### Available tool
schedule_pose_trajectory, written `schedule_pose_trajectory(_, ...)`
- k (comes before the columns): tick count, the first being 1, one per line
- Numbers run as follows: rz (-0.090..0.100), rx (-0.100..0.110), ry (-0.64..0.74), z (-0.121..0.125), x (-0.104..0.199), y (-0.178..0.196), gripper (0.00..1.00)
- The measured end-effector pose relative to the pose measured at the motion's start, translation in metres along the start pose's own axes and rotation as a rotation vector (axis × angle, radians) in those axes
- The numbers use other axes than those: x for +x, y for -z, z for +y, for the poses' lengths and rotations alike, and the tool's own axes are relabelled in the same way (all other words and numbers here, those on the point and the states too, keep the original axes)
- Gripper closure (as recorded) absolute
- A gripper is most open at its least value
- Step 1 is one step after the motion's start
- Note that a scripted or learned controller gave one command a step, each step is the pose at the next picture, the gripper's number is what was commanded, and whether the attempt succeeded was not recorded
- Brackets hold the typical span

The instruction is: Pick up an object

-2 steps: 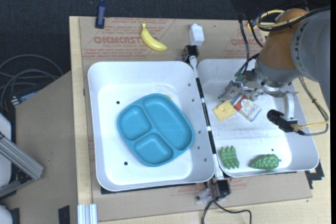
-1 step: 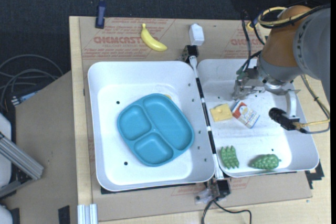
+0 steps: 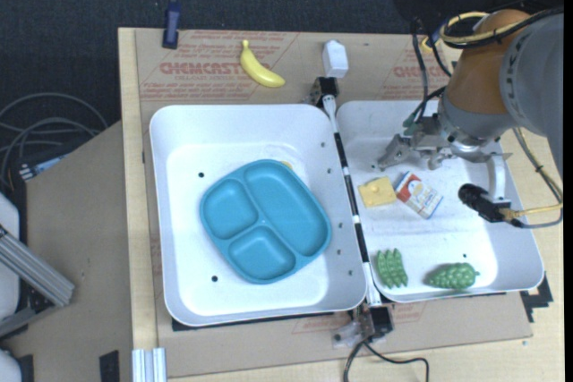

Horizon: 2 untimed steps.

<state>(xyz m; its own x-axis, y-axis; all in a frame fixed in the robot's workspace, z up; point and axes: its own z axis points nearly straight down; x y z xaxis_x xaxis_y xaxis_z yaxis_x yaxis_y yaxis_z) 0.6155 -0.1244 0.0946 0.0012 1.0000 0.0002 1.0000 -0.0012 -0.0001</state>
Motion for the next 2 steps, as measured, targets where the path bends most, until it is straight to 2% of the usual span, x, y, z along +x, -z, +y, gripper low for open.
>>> schedule_pose_trajectory(1,0.001,0.002,0.000,-0.0391,0.0097,-0.0104,0.00)
schedule_pose_trajectory(2,0.000,-0.001,0.000,-0.0367,0.0105,-0.0101,0.00)
